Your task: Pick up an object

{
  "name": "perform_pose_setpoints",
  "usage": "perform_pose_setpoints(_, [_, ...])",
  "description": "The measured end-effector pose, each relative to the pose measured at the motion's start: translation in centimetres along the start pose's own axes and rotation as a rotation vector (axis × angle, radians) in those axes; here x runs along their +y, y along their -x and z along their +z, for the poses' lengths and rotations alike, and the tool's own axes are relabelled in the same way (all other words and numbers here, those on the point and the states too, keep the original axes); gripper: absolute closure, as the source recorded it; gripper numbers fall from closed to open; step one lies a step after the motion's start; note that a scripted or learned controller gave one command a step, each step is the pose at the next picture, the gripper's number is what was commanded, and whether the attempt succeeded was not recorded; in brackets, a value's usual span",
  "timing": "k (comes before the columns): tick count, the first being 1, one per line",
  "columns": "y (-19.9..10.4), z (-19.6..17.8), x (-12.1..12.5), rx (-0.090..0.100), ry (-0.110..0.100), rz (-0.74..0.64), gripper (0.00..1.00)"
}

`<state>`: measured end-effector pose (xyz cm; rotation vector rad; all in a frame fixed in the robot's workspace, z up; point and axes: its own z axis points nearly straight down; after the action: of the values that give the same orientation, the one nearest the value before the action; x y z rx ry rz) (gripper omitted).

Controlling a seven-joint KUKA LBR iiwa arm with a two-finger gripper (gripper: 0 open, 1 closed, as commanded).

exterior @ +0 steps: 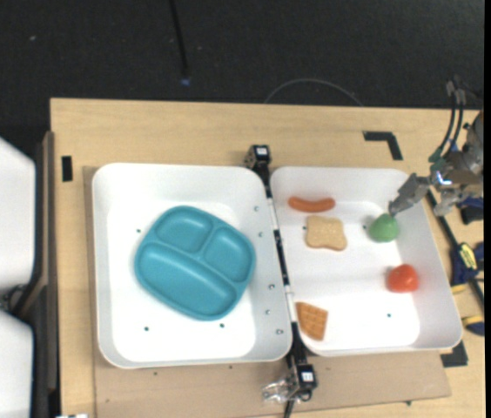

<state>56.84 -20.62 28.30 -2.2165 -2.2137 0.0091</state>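
The right white bin (420, 325) holds several toy foods. An orange-red sausage (312, 204) lies near its back edge, with a tan bread slice (326, 233) just in front of it. A green ball (384, 228) sits toward the right side, a red tomato-like piece (403, 278) in front of that, and an orange waffle square (312, 320) at the front left. My gripper (400, 202) reaches in from the right edge at a slant. Its tip is just above and right of the green ball, very close to it. Nothing is visibly held.
The left white bin (124, 320) carries a teal divided plate (195, 260). Black clips sit at the seam between the bins, at the back (258, 156) and front (302, 377). Cables and blue clamps (465, 264) crowd the bench's right edge.
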Motion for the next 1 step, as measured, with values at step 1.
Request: perform_pose_setpoints(1, [-0.07, -0.74, 0.19, -0.002, 0.013, -0.002, 0.00])
